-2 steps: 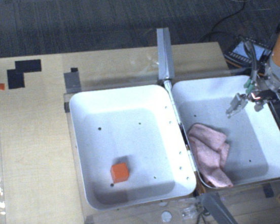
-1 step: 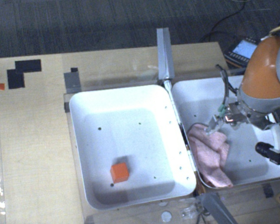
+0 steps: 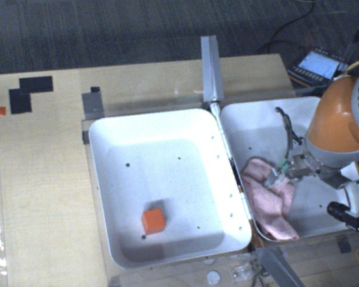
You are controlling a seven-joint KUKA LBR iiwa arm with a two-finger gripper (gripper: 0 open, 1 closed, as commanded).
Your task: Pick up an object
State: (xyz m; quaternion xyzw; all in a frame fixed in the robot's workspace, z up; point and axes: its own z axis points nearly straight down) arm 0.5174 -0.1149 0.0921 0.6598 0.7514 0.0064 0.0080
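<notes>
A pink cloth [image 3: 264,202] lies crumpled along the left wall of the right bin [image 3: 314,217], reaching down to its front left corner. My gripper [image 3: 281,176] is low over the cloth's upper right edge and touches it or nearly does; the arm's orange band [image 3: 337,122] is just behind it on the right. A small orange cube [image 3: 153,221] rests on the floor of the left bin [image 3: 159,136], near its front left part, far from the gripper.
A metal divider post [image 3: 210,70] stands behind the seam between the two bins. Black cables [image 3: 287,125] hang by the wrist inside the right bin. A small screen [image 3: 317,64] sits at the back right, off the bench.
</notes>
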